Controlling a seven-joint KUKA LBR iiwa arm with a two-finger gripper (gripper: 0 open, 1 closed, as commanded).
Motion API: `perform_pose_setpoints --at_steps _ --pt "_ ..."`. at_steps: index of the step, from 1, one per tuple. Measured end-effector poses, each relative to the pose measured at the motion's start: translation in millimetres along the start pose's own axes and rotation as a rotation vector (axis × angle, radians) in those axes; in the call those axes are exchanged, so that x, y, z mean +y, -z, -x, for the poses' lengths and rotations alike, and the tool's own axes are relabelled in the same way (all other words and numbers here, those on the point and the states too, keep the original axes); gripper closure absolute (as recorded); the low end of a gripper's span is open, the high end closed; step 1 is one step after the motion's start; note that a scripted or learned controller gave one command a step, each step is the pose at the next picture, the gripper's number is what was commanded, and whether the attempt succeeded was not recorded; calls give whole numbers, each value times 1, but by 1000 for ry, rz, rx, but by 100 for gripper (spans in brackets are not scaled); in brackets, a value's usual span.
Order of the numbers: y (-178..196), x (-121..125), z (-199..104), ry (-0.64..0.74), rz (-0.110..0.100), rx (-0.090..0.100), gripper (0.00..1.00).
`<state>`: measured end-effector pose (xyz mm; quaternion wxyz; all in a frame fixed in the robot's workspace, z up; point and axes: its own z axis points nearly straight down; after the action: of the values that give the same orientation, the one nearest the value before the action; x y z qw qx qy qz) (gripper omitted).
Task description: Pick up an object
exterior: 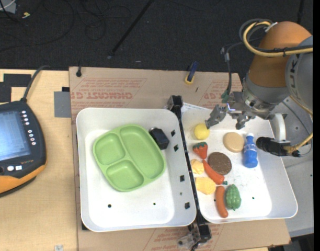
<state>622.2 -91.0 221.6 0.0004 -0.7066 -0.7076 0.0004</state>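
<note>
Nearest the lens, along the front of the right white plastic bin point(285, 205), lie a knobbly green toy broccoli point(232, 197) and a smooth red-orange toy sausage point(221, 201), side by side and touching, part of a loose heap of small play-food pieces that serve as candidates for picking. Behind them sit a pale yellow wavy chip-like piece point(204, 185), an orange toy carrot point(213, 172), a flat brown disc like a burger patty point(220, 162), a red toy strawberry with a green cap point(201, 149), a round yellow lemon-like ball point(202, 132), a tan bun-shaped oval point(233, 141) and a small blue bottle with a white cap point(249, 151). All look like hard, glossy moulded plastic. The two-finger gripper point(229, 117) hangs over the bin's rear edge, fingers spread apart and holding nothing, with the yellow ball and tan bun just below it, so either seems the likeliest target. In the left white bin point(92, 203) rests a light green three-compartment tray point(128, 157) with a small black block point(159, 137) at its upper right rim.
</note>
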Motion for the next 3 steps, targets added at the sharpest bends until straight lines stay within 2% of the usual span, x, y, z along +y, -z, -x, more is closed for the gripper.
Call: perform_pose_setpoints --at_steps 1,2,3 --pt "-35 -41 -69 2 -9 3 0" --pt "-23 -39 -65 -4 -6 1 100" --pt "122 -83 -21 -5 11 -2 100"
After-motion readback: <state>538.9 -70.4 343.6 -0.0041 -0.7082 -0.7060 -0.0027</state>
